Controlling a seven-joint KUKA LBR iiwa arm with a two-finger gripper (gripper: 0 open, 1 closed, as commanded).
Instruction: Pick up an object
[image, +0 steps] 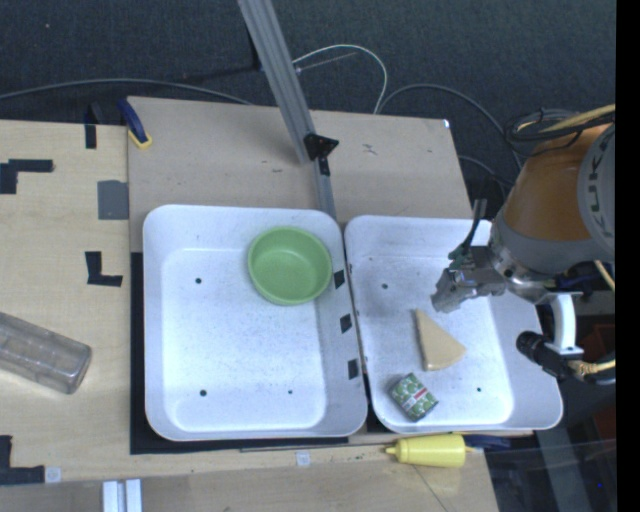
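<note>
A tan wedge-shaped piece (438, 342) lies in the right bin (400, 250), near its middle. Below it sits a small green patterned block (412, 396) by the bin's front edge. A light green bowl (290, 265) rests in the left bin (200, 330), at its back right corner. My gripper (452, 293) hangs over the right bin just above and behind the tan wedge, with nothing seen between its fingers. The arm's grey and orange wrist (555, 215) comes in from the right.
A yellow bottle (432, 451) lies on the bench just in front of the right bin. A clear plastic container (40, 352) lies at the far left. A grey metal pole (285, 80) slants down to the bins' back divider.
</note>
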